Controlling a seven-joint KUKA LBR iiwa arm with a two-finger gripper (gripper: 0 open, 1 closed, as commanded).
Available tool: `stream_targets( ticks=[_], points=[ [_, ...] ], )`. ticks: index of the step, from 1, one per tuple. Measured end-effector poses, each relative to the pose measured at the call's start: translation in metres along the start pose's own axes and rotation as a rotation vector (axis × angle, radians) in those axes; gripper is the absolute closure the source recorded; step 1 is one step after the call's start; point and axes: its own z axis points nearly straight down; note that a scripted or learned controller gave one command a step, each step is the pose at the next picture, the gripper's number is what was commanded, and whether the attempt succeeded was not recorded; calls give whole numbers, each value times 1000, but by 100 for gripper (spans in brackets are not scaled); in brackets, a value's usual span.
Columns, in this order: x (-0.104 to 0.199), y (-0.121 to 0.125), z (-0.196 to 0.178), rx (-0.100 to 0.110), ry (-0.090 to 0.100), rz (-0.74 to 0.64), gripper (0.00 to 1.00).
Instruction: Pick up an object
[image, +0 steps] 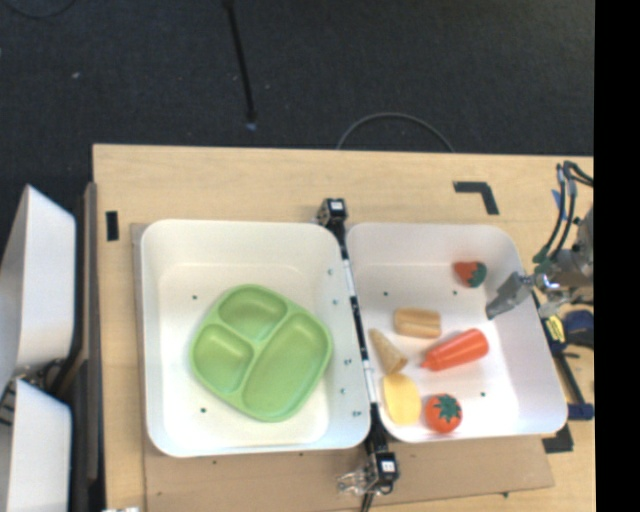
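Green plate (262, 352) – white bins (160, 300) – orange carrot (457, 350), red tomato (443, 413), yellow wedge (402, 400)

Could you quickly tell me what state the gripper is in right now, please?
Gripper: at the right bin's right edge, above the floor near the small strawberry; nothing seen held, and open or closed cannot be told.
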Motion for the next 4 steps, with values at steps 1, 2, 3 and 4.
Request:
stream_targets(
  ticks=[1,2,3,4],
  points=[
    [1,2,-6,-12,-3,-4,0],
    [-4,6,36,-9,-4,0,0],
    [3,1,92,-7,-3,0,0],
    [7,5,148,-19,0,1,0]
  ],
)
